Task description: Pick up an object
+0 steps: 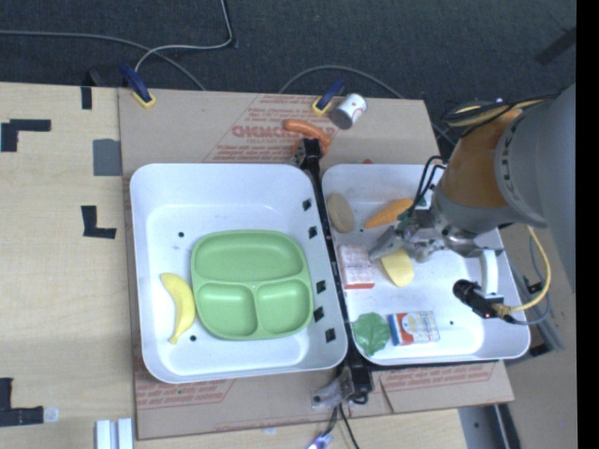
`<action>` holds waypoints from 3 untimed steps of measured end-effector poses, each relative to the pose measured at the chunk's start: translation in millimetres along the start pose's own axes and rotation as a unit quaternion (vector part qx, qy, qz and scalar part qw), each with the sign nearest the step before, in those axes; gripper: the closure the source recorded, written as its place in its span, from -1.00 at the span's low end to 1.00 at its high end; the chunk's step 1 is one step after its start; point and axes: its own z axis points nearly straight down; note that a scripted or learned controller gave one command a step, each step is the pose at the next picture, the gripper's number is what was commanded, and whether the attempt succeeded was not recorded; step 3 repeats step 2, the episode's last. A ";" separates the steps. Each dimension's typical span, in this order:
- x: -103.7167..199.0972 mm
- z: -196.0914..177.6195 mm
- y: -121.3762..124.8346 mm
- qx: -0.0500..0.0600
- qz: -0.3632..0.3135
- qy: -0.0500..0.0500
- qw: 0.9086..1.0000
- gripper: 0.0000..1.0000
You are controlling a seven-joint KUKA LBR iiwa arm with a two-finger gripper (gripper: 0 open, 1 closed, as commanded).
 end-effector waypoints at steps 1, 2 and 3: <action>-0.7 -10.1 0.8 -0.001 0.000 -0.001 1.000 1.00; 79.4 -98.1 1.1 0.001 -0.001 0.000 1.000 1.00; 79.4 -98.1 1.1 0.001 -0.001 0.000 1.000 1.00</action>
